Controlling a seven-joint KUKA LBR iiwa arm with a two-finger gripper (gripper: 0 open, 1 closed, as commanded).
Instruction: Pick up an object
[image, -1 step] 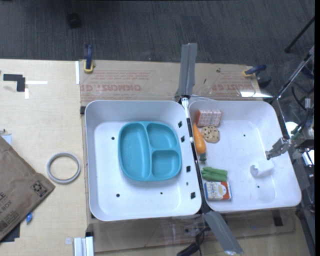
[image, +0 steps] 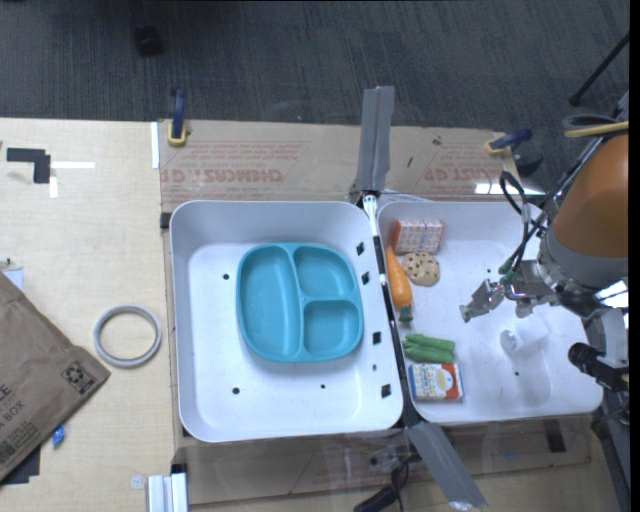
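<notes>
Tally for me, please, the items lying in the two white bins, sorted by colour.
Blue: 1, divided plate
Orange: 1, carrot
Green: 1, bean pods
Tan: 1, cookie
Pink: 1, box
White and red: 1, small carton
Total: 6

To the left of my fingers (image: 487, 300) lie a carrot (image: 399, 280), a cookie (image: 421, 268), green beans (image: 430, 348), and two small boxes (image: 436, 381), all flat.
</notes>
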